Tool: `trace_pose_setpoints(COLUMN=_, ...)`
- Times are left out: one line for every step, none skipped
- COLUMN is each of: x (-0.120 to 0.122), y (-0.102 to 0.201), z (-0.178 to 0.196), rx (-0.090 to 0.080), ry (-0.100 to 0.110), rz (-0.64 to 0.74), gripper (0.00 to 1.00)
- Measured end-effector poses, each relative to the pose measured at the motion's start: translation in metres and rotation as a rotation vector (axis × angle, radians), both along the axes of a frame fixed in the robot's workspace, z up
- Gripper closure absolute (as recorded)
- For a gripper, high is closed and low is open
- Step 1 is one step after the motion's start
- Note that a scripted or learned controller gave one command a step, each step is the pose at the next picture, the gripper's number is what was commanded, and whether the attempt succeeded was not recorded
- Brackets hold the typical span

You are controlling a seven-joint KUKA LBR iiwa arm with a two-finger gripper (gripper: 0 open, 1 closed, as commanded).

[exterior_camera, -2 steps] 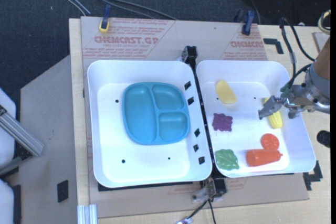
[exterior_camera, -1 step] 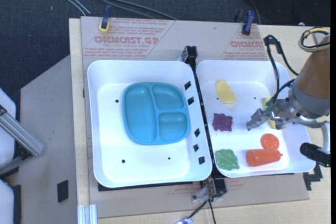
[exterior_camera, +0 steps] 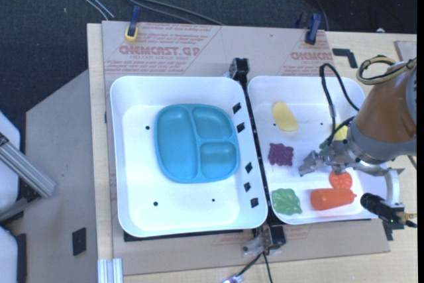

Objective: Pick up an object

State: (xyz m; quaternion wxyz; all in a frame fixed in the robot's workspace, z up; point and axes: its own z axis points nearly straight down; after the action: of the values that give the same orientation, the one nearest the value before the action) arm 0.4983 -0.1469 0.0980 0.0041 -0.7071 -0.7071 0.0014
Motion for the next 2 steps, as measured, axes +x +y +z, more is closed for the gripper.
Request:
trace_pose_setpoints(x=0.002, y=0.0, z=-0.012, rx=-0.003, ry=-0.01, rz=0.0, gripper=0.0)
trace_pose_setpoints(x=0.003, y=-0.001, z=0.0, rx=-0.006, ry=-0.015, rz=0.0, gripper=1.0)
